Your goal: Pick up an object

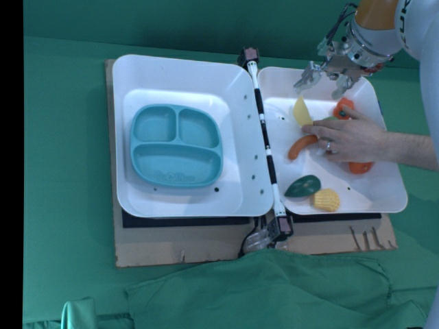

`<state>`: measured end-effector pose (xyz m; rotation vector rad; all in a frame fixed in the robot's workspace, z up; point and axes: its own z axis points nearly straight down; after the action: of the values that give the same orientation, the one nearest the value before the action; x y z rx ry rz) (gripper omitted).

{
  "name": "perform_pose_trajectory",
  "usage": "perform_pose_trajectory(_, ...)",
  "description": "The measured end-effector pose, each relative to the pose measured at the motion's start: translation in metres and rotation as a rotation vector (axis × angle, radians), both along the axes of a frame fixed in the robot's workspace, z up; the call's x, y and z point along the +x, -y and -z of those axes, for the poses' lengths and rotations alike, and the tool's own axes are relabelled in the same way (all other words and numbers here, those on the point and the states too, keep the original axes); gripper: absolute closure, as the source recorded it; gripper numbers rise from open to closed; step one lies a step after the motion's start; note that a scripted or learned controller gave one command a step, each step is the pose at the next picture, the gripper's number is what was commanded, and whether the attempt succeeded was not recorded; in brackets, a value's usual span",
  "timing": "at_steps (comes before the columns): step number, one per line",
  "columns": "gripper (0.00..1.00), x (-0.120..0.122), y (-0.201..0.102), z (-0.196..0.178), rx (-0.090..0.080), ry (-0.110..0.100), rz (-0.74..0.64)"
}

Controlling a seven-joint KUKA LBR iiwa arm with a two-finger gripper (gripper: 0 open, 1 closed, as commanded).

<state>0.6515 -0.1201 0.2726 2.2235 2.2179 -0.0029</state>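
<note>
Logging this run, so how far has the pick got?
Nothing looks picked yet. The gripper hangs open above the right bin with nothing between its fingers. In hand: a person's hand lies in that bin among the toy food, by the orange sausage and yellow wedge. Left: descend, grasp one item, lift.

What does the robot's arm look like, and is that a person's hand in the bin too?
The robot arm is grey with an orange band above the wrist. Its tool is shiny metal with two fingers and thin dark cables running to it. Yes, a person's hand is in the right bin; it wears a ring, and the forearm has no sleeve.
</note>
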Motion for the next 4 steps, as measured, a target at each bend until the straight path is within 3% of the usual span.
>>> perform_pose_trajectory(1,0.00,0.004,0.002,0.060,0.000,-0.002,0.001)
perform_pose_trajectory(2,0.00,0.006,0.004,0.090,-0.002,0.007,0.001)
perform_pose_trajectory(3,1.00,0.009,0.006,0.073,-0.006,0.020,0.003)
perform_pose_trajectory(4,1.00,0.011,0.017,0.016,-0.001,0.011,0.001)
